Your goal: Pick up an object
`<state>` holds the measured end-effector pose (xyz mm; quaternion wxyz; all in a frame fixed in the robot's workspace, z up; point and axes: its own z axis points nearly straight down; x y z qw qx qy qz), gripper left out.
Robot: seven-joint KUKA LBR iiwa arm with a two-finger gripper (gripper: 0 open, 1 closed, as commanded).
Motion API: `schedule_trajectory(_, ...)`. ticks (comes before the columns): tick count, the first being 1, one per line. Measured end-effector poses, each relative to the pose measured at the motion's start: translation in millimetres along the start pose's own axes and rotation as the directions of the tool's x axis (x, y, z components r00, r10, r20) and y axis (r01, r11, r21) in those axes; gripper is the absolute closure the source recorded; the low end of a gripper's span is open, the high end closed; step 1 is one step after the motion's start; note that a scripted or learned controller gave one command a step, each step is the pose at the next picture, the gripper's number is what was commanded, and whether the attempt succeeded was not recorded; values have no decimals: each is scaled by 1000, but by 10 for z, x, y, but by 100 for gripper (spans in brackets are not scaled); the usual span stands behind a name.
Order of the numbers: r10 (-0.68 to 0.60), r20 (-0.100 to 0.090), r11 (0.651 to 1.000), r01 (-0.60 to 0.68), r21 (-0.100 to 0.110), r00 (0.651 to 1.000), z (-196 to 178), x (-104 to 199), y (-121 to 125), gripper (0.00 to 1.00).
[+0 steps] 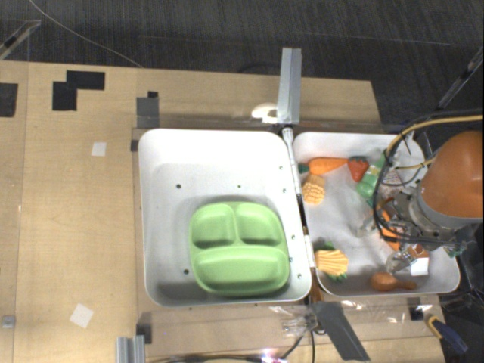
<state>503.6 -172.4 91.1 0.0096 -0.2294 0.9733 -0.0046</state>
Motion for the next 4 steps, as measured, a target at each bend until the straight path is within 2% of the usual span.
schedule_trajectory(1, -223, 2, 975, 223, 3, 975, -9, -253, 390, 0)
schedule_trajectory(2, -356, 1, 935, 356, 2, 935, -10, -397, 518, 0)
schedule_trajectory(3, -448, 1, 894, 448, -4, 894, 23, -715, -210, 0)
schedule_trajectory(4, -576, 2, 817, 576, -6, 817, 25, -946, -40, 0)
